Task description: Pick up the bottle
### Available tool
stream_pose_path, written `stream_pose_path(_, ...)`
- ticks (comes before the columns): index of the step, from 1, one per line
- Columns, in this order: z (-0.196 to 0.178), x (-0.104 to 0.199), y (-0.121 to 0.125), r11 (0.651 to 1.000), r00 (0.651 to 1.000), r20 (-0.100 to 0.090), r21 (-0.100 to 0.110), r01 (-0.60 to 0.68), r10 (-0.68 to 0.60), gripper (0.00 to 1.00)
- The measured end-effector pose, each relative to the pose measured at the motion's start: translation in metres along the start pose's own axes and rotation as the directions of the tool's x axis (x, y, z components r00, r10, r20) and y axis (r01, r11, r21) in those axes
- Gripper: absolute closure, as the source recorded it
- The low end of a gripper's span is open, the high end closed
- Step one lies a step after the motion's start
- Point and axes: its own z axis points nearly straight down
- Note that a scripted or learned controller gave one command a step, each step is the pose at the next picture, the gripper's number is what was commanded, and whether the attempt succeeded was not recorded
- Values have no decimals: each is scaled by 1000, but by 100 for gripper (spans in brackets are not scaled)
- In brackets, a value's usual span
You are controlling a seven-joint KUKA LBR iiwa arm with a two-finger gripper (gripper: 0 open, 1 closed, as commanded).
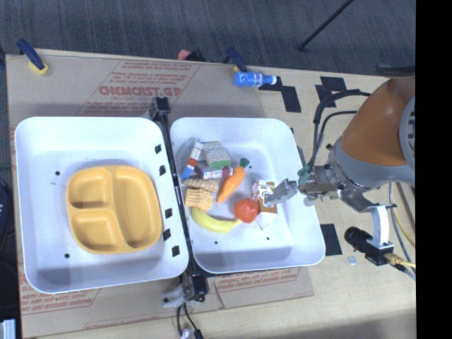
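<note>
On the bench behind the right bin [300,249], just past its far rim, I see the bottle [253,80]: small, blue, pale cap, lying on its side on the brown cardboard. Its long axis runs left-right along the bin's far rim, cap end pointing right toward black tape marks. It sits outside both bins, with a blue clamp [235,58] just behind it; open cardboard to its left.

My gripper [286,188] is well apart from the bottle, low over the right bin's right side, reaching in across the right rim. Fingers look slightly parted, nothing clearly between them; they sit just beside a small white-and-orange item [265,193].

Right bin clutter is bunched left of centre: carrot [232,182], tomato [246,210], banana [212,222], waffle piece [198,198], small boxes [210,158]. Bare floor along the near and far walls.

Left bin [32,147] holds a yellow divided tray [113,207], room all around it.
</note>
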Motion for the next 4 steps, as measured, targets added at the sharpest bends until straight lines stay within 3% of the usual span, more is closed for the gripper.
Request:
stream_pose_path(1,-10,0,0,1000,1000,-1,2,5,-5,100)
stream_pose_path(2,46,-24,-3,998,998,0,1,-65,65,100)
stream_pose_path(3,46,-10,-2,988,988,-1,0,156,-156,100)
stream_pose_path(4,46,-19,-2,874,874,-1,1,486,-486,100)
